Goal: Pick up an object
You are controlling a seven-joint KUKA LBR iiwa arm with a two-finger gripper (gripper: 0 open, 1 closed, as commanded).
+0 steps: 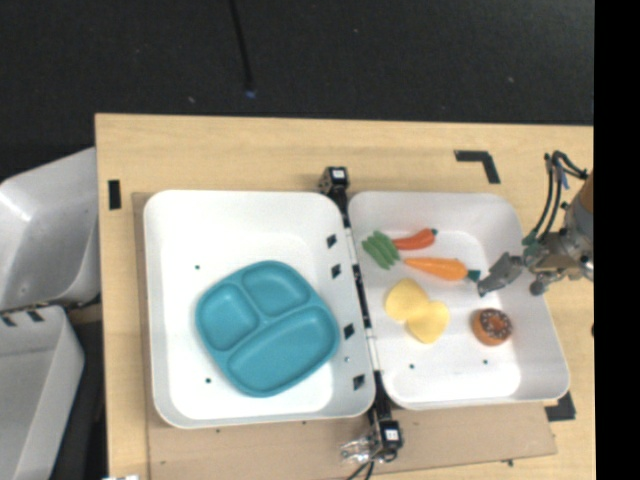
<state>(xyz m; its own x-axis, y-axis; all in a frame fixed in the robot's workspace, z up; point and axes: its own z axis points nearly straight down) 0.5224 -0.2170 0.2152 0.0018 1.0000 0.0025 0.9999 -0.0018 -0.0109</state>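
A: Grey metal tool [512, 275] sits at the right edge of the right bin [530, 373], reaching in from the right. One dark finger [497, 274] points left toward the carrots, the other [540, 281] sits nearer the wrist. They stand spread, with nothing between them. Logged as open, empty.

B: Nearest candidates?

A: Orange carrot [437, 266] lies just left of the leading fingertip, its green-tipped end almost at the tip. Small brown doughnut-like toy [491, 326] lies just below the tool, near the bin's right side. Yellow pear-shaped piece [417, 310] is further left, mid-bin. Second carrot [414, 239], redder, with a green leafy top [379, 249], lies above the first, close beside it.

B: Failure modes?

A: My judgement only. The tool appears to sit between carrot and doughnut, centred on neither, so a straight descent could close on the bare bin floor. The carrot is thin and tapered; one finger landing on its end would likely roll or push it toward the other carrot rather than trap it. With the two carrots so close, a wide grip could catch both or wedge between them. The doughnut is low and round, so the fingers may slide off it. The bin wall is near the wrist side, with a collision risk for that finger.

B: Elsewhere?

A: Left bin [170, 388] holds a blue divided plate [265, 326], well apart. Both bins rest on the wooden counter [250, 153].
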